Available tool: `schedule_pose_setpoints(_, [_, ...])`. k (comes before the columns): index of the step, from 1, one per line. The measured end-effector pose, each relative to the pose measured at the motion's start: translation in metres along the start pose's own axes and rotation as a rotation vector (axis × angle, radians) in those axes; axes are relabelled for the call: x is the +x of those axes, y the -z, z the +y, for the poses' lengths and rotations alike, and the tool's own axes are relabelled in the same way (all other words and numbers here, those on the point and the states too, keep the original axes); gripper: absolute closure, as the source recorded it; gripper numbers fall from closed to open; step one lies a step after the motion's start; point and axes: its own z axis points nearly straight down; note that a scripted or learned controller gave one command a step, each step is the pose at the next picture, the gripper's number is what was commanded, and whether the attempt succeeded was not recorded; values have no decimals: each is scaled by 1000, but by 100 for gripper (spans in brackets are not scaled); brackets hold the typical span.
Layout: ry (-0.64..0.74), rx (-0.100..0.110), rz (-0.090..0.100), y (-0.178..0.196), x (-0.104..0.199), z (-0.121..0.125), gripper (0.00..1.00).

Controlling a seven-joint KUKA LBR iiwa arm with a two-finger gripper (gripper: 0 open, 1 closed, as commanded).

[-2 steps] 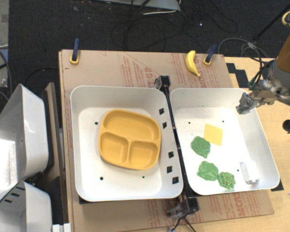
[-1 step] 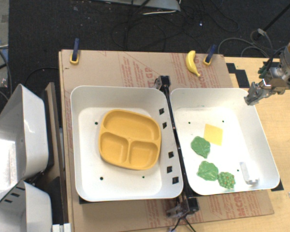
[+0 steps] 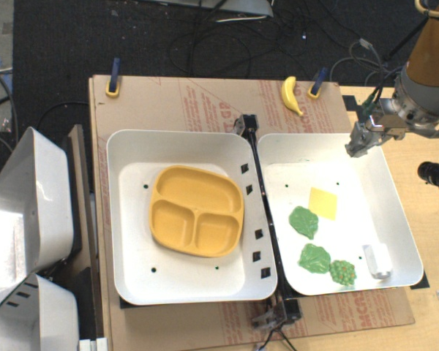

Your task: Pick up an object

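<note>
The right bin [image 3: 395,196] holds a flat yellow square [image 3: 323,202], two green leafy pieces [image 3: 304,221] [image 3: 314,257], a small green bumpy cluster [image 3: 342,272] and a small white block [image 3: 377,260] near its front right corner. My gripper [image 3: 360,143] hangs over the bin's back right rim, well apart from all of these objects. I see nothing between its fingers.
The left bin [image 3: 124,196] holds a yellow compartment tray [image 3: 197,210]. A yellow banana [image 3: 292,96] lies on the cardboard bench behind the bins, beside a blue clamp [image 3: 318,82]. Another clamp [image 3: 114,77] stands at the back left. White containers [image 3: 25,203] sit off the bench's left.
</note>
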Motion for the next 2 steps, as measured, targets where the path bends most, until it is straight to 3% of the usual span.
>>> schedule_pose_setpoints(2, [0,3,1,-24,108,7,100])
